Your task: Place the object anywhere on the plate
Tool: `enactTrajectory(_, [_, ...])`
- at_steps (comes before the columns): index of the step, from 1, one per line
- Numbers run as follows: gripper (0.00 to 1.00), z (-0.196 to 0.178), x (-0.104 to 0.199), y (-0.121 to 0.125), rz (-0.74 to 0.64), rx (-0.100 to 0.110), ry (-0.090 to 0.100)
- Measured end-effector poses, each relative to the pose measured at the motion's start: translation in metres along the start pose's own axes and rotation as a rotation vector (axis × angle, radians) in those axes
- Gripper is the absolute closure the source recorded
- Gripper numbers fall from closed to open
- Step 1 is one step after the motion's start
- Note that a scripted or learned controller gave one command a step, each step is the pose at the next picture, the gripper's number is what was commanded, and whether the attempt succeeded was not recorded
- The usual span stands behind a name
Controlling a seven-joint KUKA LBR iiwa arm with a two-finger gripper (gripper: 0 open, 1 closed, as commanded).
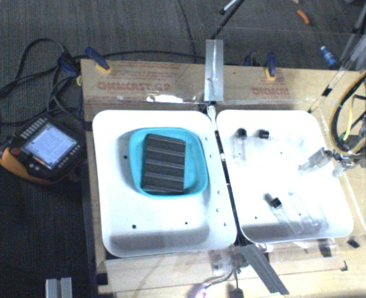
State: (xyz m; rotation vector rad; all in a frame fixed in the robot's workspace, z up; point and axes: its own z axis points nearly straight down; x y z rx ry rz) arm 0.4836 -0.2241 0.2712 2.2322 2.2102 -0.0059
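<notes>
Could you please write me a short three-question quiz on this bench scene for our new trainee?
1. True or false: the dark ribbed block lies on the blue plate.
2. Which bin holds the plate: A left bin, B right bin?
3. Fill in: two small black-capped clear items lie near the right bin's ____ edge.

Key: 1 true; 2 A; 3 far.
</notes>
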Motion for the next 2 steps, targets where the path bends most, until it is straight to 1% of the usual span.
enactTrajectory(2, [0.00,0.0000,0.0000,0.0000,0.000,0.000,0.000])
